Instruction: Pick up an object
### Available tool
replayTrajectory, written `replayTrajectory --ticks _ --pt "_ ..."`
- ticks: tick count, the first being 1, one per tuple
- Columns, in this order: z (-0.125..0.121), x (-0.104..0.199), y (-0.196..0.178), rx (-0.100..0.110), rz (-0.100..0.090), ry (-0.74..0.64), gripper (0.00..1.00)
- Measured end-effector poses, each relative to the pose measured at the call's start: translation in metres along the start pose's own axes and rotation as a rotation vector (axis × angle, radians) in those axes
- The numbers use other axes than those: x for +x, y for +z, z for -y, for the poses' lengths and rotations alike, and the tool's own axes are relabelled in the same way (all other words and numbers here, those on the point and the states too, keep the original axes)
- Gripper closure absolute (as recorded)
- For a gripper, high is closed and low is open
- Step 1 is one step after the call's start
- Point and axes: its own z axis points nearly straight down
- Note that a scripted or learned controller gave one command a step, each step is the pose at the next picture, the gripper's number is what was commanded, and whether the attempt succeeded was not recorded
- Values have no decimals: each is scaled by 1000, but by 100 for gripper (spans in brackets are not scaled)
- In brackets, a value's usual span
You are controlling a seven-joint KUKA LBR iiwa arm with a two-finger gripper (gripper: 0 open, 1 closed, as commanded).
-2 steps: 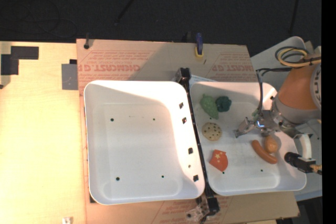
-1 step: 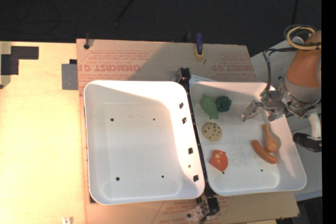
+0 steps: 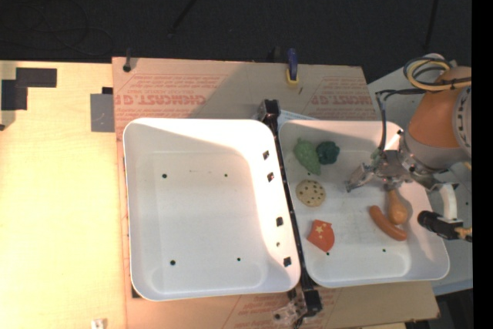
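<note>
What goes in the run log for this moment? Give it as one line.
arm: over right white bin | claw: above bin floor, holding nothing | nearest: tan pear-shaped toy, orange sausage-shaped toy | pick: not yet done

The arm (image 3: pixel 441 119) reaches in from the right, its orange band above the wrist, with the gripper (image 3: pixel 368 177) low and its jaws spread apart.

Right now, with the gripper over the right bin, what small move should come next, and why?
Probably lower the gripper slightly toward the orange sausage-shaped toy lying just below it in the right white bin. Nothing visibly sits between the fingers, and that toy seems nearest.
</note>
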Motion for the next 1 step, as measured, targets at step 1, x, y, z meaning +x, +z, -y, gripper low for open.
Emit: replayTrajectory --ticks 1 --pt "-62 -3 -86 -5 6 0 0"
